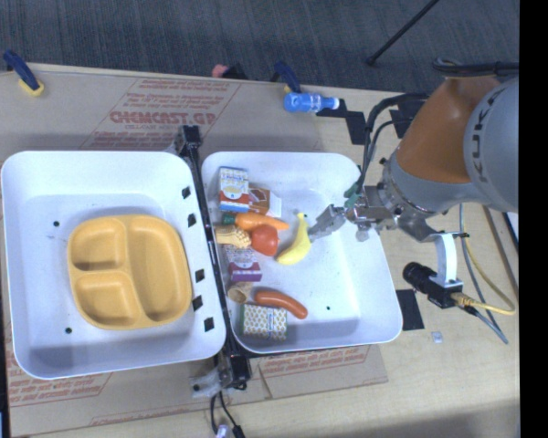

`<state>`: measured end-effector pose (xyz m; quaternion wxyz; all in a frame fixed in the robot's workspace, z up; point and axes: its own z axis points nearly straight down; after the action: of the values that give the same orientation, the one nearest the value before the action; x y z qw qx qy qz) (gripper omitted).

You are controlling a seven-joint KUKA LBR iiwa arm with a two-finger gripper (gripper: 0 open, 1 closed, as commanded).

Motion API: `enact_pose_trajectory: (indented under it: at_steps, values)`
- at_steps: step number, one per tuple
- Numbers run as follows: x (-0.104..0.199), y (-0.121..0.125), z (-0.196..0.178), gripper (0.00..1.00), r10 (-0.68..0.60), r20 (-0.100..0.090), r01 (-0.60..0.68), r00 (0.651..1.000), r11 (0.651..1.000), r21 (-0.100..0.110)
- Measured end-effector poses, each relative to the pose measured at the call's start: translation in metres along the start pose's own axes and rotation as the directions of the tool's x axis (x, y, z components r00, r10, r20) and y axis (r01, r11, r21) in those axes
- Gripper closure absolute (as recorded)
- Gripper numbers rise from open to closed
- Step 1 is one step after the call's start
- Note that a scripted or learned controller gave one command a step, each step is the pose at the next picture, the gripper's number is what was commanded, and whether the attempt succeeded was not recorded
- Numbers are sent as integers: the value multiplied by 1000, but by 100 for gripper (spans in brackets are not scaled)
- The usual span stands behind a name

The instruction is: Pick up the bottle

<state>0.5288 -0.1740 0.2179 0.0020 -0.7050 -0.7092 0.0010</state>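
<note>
The right bin (370,286) holds a cluster of toy foods along its left side. A small pale item with a purple label (244,269) lies on its side among them; it may be the bottle, but it is too small to be sure. My gripper (323,223) hangs over the middle of the right bin, just right of a yellow banana (295,242) and well right of the purple-labelled item. Nothing shows in its grasp. The grey arm with its orange band (443,130) reaches in from the right.
Around the labelled item lie a red tomato (265,240), an orange carrot (260,221), a sausage (280,303), a carton (235,188) and a patterned packet (264,321). The left bin (18,245) holds a yellow divided plate (128,269). A blue clamp (301,103) sits behind the bins.
</note>
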Motion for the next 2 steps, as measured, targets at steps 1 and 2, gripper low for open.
enact_pose_trajectory:
  at_steps: [1,2]
  values:
    - [0,0,-10,100,-5,-1,5,1000,1000,2]
    - [-10,-53,11,100,-162,0,162,987,987,0]
